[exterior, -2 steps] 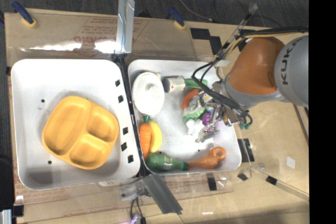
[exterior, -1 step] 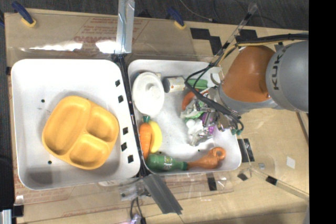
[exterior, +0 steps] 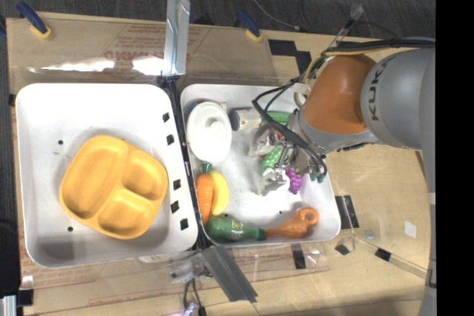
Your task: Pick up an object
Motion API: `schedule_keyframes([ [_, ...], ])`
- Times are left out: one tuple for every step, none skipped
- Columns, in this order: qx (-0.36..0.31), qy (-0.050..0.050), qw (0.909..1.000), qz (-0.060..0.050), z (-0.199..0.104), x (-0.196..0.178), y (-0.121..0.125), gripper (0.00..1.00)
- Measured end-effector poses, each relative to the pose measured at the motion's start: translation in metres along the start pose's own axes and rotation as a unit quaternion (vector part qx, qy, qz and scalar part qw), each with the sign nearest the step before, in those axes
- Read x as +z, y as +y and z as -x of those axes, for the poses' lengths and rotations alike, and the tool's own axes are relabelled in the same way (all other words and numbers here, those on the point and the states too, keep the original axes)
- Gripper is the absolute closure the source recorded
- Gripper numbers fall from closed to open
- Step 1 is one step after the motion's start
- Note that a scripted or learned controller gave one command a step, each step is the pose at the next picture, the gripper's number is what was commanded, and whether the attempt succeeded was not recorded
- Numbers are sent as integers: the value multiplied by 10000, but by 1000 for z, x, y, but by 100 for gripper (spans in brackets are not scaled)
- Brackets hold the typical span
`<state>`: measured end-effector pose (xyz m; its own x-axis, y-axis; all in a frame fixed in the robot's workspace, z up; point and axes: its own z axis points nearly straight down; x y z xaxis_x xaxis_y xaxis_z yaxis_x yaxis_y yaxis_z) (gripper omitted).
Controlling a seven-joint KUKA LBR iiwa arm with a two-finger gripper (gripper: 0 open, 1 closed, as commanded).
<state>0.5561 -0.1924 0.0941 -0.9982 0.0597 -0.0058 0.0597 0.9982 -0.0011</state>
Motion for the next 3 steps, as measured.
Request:
schedule_keyframes([
  [-674,2,9977,0,26,0,0,0],
  [-427,-3,9991,1,31,0,15,0],
  [-461,-29,9989,-5,33,-11,17,100],
])
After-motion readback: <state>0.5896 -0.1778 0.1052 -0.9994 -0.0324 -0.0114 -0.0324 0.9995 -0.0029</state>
